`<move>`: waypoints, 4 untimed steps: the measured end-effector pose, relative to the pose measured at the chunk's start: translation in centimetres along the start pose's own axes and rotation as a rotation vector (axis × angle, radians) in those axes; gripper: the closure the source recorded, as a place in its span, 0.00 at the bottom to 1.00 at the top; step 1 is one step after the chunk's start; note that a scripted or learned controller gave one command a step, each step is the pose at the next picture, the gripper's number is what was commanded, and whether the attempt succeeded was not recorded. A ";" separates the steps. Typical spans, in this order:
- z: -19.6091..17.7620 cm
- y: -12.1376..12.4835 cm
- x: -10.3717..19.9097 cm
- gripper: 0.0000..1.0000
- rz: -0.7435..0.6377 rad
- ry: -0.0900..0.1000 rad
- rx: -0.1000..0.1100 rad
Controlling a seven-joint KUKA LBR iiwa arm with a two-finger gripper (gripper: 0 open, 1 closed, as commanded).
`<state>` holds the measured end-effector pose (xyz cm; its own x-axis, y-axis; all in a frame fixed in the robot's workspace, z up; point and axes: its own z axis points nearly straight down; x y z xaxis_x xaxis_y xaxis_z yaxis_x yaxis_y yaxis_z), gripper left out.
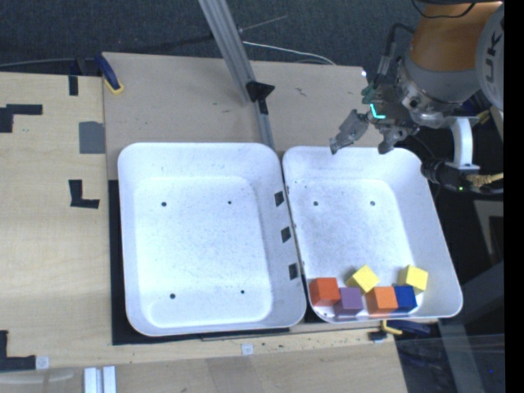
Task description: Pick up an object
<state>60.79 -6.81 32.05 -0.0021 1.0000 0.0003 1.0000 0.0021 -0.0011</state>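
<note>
Hanging above the far rim of the right bin (pixel 426 219), the gripper (pixel 360 142) has its two fingers spread apart with nothing between them. One dark fingertip (pixel 337 145) sits just over the bin's far edge; the other is nearer the arm's wrist. A small teal light glows on the gripper body. The arm (pixel 454 39) enters from the upper right, its orange band plainly visible.

All loose objects lie clustered in the near corner of the right bin, well apart from the gripper. An orange block (pixel 325 290) lies at the left end of the group, with a purple block (pixel 351 300) touching it. Beside that are a second orange block (pixel 381 300) and a blue block (pixel 404 297). One yellow block (pixel 364 279) rests tilted just behind the purple one; another yellow block (pixel 416 278) lies behind the blue.

The left bin (pixel 131 219) sits alongside, touching the right bin. A metal post (pixel 229 43) rises at a slant behind the bins.
</note>
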 end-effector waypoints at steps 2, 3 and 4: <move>0.0 0.0 0.0 0.00 0.000 0.000 0.000; 0.0 0.0 0.0 0.00 0.000 0.000 0.000; -5.0 2.4 -1.4 0.00 -0.001 -0.001 -0.007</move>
<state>63.21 -8.17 37.04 -0.0029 1.0000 -0.0011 1.0000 0.0029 0.0058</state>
